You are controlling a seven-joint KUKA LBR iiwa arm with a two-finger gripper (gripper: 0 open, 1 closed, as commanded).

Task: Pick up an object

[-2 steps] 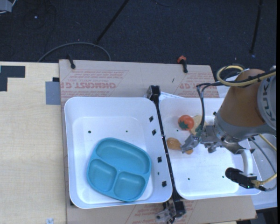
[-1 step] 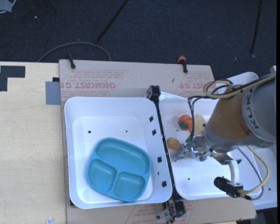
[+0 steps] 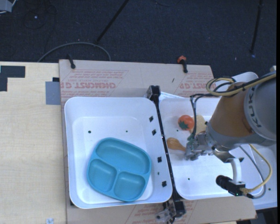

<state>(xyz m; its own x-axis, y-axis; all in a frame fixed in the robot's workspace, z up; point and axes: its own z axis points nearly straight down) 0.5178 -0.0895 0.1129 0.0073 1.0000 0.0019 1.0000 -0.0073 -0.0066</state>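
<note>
Camera view from above the bench records two shallow white plastic bins set side by side on a brown cardboard sheet (image 3: 130, 78) printed with red lettering. Left bin (image 3: 84, 111) holds one light-blue plastic divided plate (image 3: 119, 168) with three compartments, lying flat toward the bin's near right corner, rotated so that its large compartment faces the far side and its two small compartments face the near side. Right bin (image 3: 196, 190) holds three small items grouped near its left wall. An orange, elongated, pear-shaped object (image 3: 175, 144) lies flat on the bin floor, long axis running roughly left to right, with the narrower end toward the divider between the bins and the wider end toward the arm. Behind it sit a rounded orange-red object (image 3: 185, 122) and, touching it on the right, a pale yellow object (image 3: 200, 122) partly hidden by the arm. Grey arm with orange band (image 3: 233, 118) reaches in from the right and covers much of the right bin. Two-finger gripper (image 3: 192, 154) stands low over the bin floor, just beside the right end of the elongated orange object; contact cannot be confirmed. Whether the end effector is released or clenched cannot be told from this angle, and nothing is seen held in it. Yellow and black cables (image 3: 224, 85) loop above the wrist.
</note>
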